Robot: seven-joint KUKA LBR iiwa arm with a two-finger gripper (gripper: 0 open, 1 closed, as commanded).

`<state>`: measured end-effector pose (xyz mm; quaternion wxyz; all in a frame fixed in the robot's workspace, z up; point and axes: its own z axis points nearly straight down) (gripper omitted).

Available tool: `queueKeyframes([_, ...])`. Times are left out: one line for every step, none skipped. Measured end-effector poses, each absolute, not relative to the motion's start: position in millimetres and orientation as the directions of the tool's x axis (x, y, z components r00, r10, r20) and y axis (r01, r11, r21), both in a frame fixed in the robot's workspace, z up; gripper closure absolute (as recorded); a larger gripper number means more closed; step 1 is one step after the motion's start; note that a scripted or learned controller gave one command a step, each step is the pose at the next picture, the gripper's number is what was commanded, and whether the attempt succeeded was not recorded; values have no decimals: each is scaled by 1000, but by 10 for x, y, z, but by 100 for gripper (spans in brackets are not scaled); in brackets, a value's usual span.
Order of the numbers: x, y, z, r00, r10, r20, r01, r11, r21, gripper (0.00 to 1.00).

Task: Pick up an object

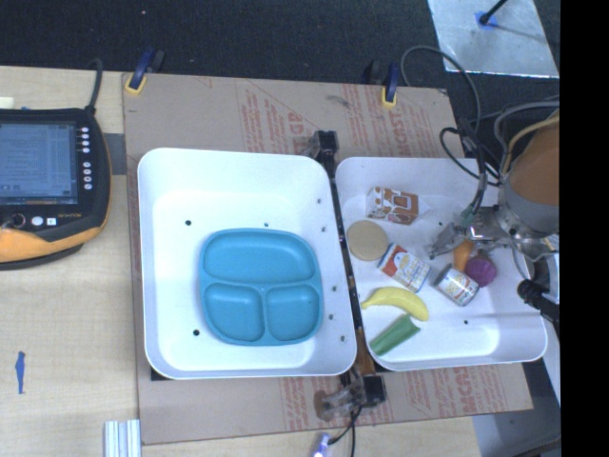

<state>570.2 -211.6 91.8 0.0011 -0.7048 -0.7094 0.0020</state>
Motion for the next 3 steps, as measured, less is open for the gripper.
queueKeyframes([5702, -2127, 1023, -8, 1000, -3, 1000, 8, -6, 100])
queueKeyframes([5506, -1730, 1709, -7, 1000, -2, 1000, 7, -2, 100])
queueKeyframes([5590, -871, 2276, -5, 1000, 1, 1000, 5, -2, 100])
